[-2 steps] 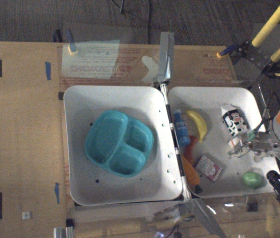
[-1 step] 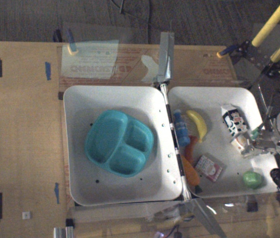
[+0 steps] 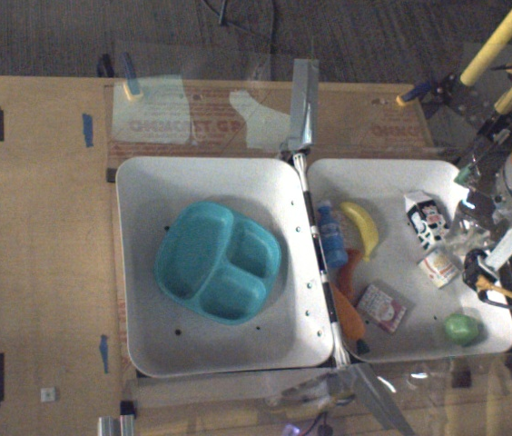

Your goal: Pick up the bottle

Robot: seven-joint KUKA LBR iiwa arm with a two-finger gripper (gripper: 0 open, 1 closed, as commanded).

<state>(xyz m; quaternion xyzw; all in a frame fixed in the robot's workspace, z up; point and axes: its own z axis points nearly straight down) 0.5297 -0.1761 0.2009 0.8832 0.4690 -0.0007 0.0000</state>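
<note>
The bottle is small and blue with a pale label, and it lies along the left wall of the right bin, just left of a banana. My gripper hangs over the right side of that bin, near its right wall, well to the right of the bottle. A small black-and-white carton lies just left of the gripper. Nothing shows in its grasp.
The right bin also holds an orange carrot, a pink packet, a small white-and-orange packet and a green ball-like fruit. A teal divided plate sits in the left bin.
</note>
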